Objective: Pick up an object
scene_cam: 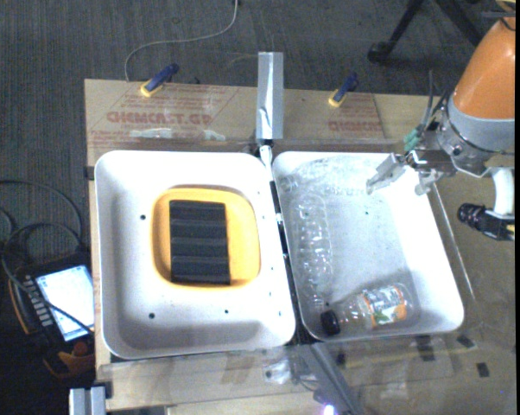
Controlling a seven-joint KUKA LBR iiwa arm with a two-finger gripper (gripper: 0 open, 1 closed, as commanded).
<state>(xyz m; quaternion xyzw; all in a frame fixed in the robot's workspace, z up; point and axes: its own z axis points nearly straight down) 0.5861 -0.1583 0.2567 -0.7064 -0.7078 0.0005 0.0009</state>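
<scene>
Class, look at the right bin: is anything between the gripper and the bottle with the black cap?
Nothing visible. The gripper hangs over the right bin's far corner; the bottle lies along the near wall, with bare floor between them. A clear bottle lies off to the side.

my gripper is pale grey metal, under my orange band and grey wrist. just below it the right bin is white, flecked with dull specks. further below lies a clear bottle with a black cap and an orange, white and green label. well off to the far side, the left bin is white, holding a yellow sponge with a black ribbed top.
</scene>
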